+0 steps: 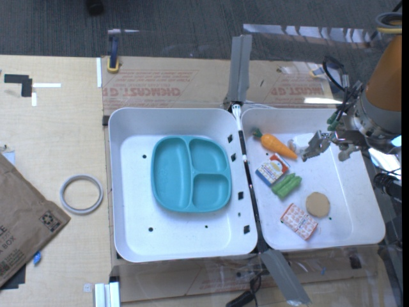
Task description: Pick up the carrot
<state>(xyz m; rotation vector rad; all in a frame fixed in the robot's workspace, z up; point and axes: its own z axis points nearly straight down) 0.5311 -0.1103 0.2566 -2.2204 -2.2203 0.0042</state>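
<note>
The carrot (278,145) is orange with a green top and lies at the back left of the right bin (358,229), its tip pointing right. My gripper (329,150) hovers just to the right of the carrot's tip, above the bin's back middle. Its fingers (313,148) are spread apart with nothing between them, so it is open. The grey arm with its orange band comes in from the right edge.
Beside the carrot in the right bin lie a colourful packet (271,169), a green vegetable (286,185), a round tan biscuit (317,204) and a red patterned pack (299,221). The left bin (128,171) holds a teal divided plate (192,173). A tape ring (81,193) sits on the bench.
</note>
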